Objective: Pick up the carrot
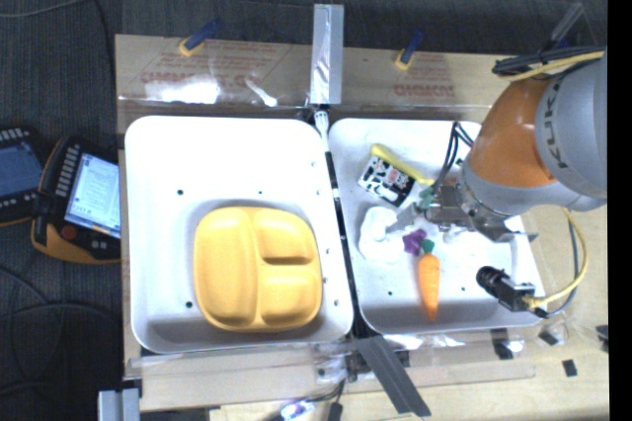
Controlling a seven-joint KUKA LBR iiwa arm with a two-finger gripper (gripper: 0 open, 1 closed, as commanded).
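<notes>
Hovering over the right bin [513, 305], just beyond the far end of the carrot [429, 284]: the gripper [446, 211], its opening impossible to judge from this slanted view. Nothing seen gripped. Lying near the middle of that bin, long axis running near to far, orange body tapering toward the near wall, green top pointing at the gripper. Crowded at the far end: a small purple piece [417, 242] touching the green top, a white object [376, 227] just left of it, a black-and-white box with a yellow edge [391, 176] farther back. Best approached by shifting toward the near side to centre over the thick orange part, well clear of that clutter, and closing across the narrow width, not along the length. Descending straight, low enough to seat around the body. Off to the left, a yellow divided tray [259, 266] in the left bin [158, 172], well apart and no obstacle.
</notes>
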